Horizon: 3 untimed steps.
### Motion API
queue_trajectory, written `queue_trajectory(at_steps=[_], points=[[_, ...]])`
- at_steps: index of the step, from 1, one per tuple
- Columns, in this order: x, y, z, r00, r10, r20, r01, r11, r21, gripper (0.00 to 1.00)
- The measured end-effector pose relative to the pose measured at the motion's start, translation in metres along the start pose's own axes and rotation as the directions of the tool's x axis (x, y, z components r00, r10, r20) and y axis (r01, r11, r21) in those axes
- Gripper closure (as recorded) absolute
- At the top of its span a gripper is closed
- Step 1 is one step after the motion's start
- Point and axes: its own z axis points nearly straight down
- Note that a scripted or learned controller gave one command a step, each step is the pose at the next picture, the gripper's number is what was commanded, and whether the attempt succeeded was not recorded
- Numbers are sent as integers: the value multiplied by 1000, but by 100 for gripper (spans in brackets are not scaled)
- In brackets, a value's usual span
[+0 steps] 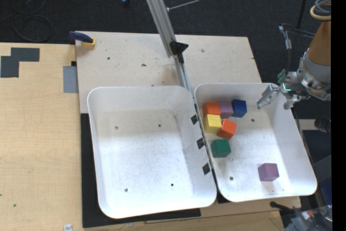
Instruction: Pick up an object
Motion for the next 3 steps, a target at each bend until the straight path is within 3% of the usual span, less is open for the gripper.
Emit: queue_trajectory(at_steps=[1,3], points=[[0,1,-3,1000,-3,2,3,1000,-4,0],[17,-4,118,1000,-4,-1,4,1000,2,0]])
